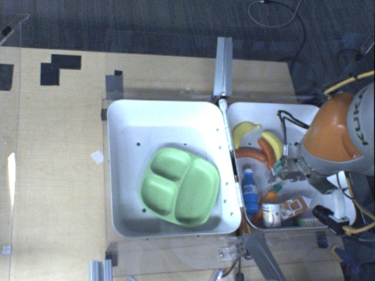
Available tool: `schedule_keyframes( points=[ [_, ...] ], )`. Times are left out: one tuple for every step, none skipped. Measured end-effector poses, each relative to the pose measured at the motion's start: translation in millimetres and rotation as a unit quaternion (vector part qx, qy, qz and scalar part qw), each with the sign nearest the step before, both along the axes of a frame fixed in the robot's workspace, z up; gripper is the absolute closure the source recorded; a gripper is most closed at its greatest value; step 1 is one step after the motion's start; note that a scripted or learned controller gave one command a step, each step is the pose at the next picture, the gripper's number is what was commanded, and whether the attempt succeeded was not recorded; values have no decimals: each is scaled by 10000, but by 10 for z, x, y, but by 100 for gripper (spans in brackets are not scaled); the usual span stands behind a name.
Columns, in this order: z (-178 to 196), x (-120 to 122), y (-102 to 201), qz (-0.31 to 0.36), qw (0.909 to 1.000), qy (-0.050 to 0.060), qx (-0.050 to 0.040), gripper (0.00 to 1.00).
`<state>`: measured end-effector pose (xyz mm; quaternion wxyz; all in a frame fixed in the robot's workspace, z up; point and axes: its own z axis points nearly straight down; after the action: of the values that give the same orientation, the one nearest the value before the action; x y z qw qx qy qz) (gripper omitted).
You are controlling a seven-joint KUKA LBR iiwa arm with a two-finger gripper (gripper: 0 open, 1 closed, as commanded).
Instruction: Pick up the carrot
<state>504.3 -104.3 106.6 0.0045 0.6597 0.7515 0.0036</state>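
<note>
**Robot arm reaching into a bin of toy food**

A pale wooden surface (53,174) carries two shallow white bins side by side, seen from above at a slant. The left bin (126,133) holds one thing: a green divided tray (180,185) with three compartments, lying near the middle and towards the near side.

The right bin (249,111) is crowded. A blue bottle (250,190) with a white label lies along its left wall; no writing on the label can be read at this size. Near the bin's front edge stand a small can (270,214) with an orange and white wrapper and a flat orange packet (293,206); their print is too small and blurred to make out, and no brand can be told. A yellow banana (272,141) and another yellow piece (245,129) lie towards the far side.

The carrot (266,150), a slim orange-red stick, lies tilted in the middle of the right bin, just beside the banana. A second long orange-red piece (252,154) lies to its left.

The grey arm with its orange band (331,133) comes in from the right and hangs over the right bin. The end effector (285,170) points down just to the right of the carrot's near end, close to it. Whether its fingers are spread or closed cannot be told, and nothing can be seen gripped in it.
</note>
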Motion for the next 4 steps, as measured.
schedule_keyframes(
  points=[
    [784,-162,461,-996,9950,36,11,100],
    [783,-160,558,-1193,9929,33,15,100],
    [819,-168,391,-1036,9946,42,7,100],
    [778,-165,1053,-1827,9832,43,20,100]
  ],
)
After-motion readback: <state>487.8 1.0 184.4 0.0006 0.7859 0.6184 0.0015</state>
